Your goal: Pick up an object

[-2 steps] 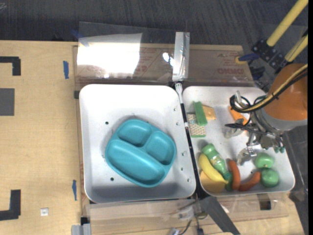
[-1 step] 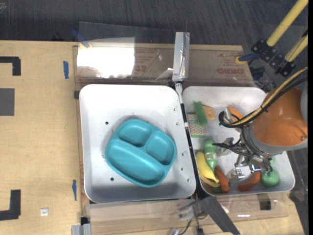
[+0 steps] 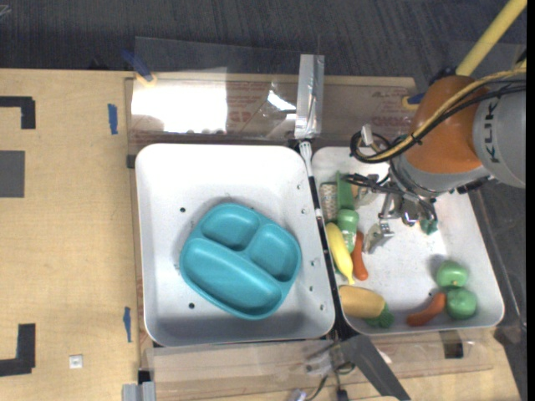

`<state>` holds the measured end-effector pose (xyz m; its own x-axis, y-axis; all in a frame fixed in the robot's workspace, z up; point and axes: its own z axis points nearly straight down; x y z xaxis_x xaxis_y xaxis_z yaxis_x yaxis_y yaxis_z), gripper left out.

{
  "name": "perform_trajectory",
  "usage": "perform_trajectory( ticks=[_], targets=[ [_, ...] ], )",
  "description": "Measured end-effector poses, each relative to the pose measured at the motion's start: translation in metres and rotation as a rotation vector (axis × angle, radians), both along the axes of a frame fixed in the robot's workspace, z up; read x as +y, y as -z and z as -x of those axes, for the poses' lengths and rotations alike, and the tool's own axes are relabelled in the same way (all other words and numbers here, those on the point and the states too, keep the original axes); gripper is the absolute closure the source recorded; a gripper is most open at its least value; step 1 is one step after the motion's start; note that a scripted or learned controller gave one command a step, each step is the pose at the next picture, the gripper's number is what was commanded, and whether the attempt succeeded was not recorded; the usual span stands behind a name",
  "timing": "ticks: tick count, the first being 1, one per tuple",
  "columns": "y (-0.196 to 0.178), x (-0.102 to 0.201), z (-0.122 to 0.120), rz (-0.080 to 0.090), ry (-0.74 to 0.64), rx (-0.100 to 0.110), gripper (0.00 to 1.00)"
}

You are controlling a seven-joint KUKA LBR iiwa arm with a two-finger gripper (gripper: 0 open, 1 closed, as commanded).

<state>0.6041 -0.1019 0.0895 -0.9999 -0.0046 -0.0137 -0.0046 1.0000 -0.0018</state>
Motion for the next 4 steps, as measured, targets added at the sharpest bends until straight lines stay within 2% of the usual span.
perform_trajectory(
  ticks=[1,2,3,4],
  targets=[
    [0.0,0.009,0.042,-0.003,0.193,-0.001,0.0],
    [-0.001,0.008,0.044,-0.002,0.177,-0.003,0.0],
    [0.0,0.0,0.036,0.0,0.014,0.0,0.0],
    [0.0,-0.02,-0.016,0.003,-0.367,0.0,0.0]
  ],
)
